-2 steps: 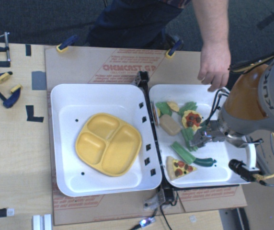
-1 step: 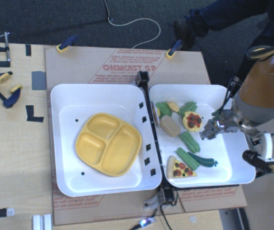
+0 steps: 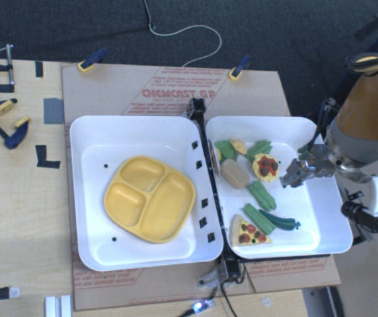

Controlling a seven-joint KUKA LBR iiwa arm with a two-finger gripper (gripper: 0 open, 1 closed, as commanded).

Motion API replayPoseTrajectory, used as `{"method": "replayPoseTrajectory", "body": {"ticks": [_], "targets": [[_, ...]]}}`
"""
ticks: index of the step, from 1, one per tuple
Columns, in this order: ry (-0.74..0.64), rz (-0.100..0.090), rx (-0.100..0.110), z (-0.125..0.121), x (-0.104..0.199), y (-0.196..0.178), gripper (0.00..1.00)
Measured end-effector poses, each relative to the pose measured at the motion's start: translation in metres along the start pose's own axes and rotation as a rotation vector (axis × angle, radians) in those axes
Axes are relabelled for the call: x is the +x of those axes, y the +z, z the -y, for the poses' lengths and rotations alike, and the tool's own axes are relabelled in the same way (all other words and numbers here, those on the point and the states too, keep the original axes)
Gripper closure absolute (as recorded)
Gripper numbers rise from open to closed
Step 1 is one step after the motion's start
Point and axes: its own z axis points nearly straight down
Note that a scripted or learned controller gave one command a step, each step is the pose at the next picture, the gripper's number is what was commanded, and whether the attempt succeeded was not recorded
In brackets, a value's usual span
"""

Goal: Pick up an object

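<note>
A: Logging the right bin (image 3: 321, 233) first: toy food lies in its left half. Top row: a green leafy piece (image 3: 226, 150), a small yellow piece (image 3: 238, 146), another green piece (image 3: 260, 148). Below them a round red and yellow piece (image 3: 265, 167), and a tan oval piece (image 3: 234, 174) just left of it.

B: Lower half?

A: A green pod (image 3: 262, 194) at centre, a longer green pod (image 3: 258, 218) below it, a dark green cucumber (image 3: 279, 219) touching that one on its right, and a pizza slice (image 3: 250, 232) near the front wall.

B: Arm position?

A: The arm (image 3: 364, 121) enters from the right, orange band above the wrist. The hand (image 3: 292, 176) hangs over the right bin, just right of the round red and yellow piece. Nothing visible between its fingers; how far they are parted I cannot tell, the tips are dark and blurred.

B: Left bin?

A: The left bin (image 3: 86, 177) holds a yellow divided plate (image 3: 151, 197), lying flat at centre. Both bins sit on a cardboard sheet (image 3: 169, 94) on the table (image 3: 17, 210); blue clamps (image 3: 0, 114) lie at far left
</note>
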Motion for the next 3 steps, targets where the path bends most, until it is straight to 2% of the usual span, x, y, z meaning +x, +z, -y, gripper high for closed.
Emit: {"method": "replayPoseTrajectory", "body": {"ticks": [1, 2, 3], "targets": [[-0.006, -0.002, 0.002, -0.026, 0.056, 0.003, 1.0], [-0.006, -0.002, 0.004, -0.029, 0.117, 0.004, 1.0], [-0.003, -0.001, 0.003, -0.046, 0.137, 0.005, 1.0]]}}
